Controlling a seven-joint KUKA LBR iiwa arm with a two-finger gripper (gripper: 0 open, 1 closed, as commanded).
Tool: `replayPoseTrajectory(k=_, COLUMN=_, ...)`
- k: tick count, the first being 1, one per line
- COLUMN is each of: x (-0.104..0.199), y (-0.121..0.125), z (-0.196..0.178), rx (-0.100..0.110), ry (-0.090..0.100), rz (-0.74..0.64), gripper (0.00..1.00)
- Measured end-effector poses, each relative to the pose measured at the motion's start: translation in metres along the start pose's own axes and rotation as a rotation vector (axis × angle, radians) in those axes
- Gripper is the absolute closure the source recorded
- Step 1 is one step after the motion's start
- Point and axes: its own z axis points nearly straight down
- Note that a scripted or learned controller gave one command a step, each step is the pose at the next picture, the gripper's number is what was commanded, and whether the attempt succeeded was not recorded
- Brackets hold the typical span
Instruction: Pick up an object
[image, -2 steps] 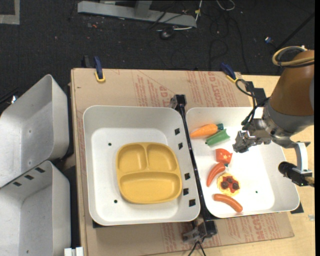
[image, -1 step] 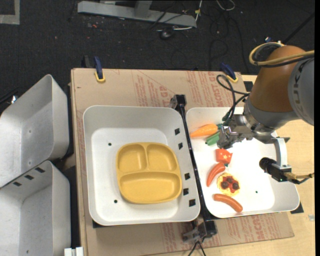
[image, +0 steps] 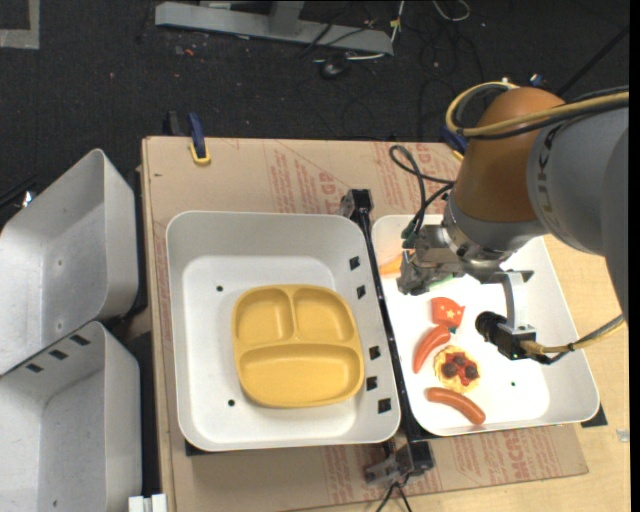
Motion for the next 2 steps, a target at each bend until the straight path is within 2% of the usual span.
replayPoseTrajectory(k=2, x=0.118, y=0.02, z=0.003, rx=-0.001, ry=0.001, rz=-0.001, gripper=1.0)
